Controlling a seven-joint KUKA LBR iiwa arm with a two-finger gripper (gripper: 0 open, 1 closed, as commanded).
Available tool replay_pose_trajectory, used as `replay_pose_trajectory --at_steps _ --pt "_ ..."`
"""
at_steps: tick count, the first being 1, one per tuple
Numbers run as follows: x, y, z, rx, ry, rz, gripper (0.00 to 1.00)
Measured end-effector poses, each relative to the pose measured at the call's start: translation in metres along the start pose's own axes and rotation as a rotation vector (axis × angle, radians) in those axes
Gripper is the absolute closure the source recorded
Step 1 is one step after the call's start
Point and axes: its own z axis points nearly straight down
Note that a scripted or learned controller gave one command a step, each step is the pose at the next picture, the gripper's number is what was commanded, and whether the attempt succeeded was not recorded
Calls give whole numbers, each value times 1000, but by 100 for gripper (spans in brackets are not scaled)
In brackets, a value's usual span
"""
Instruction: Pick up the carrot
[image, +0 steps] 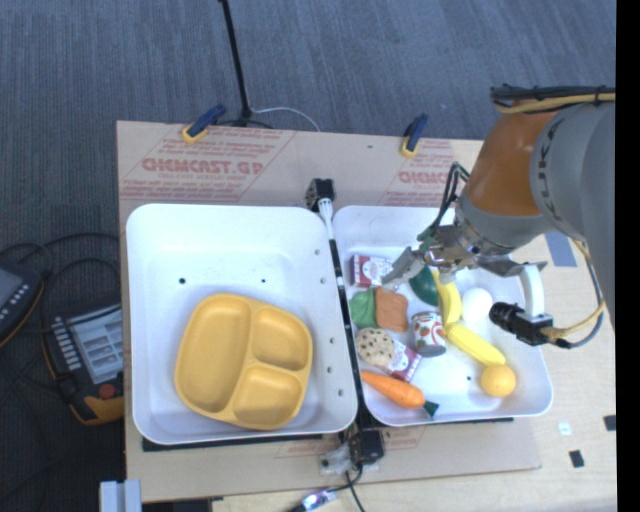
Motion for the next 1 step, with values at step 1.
replay_pose_trajectory --at_steps 1 --pt "55 -57 0 2 4 -167 0"
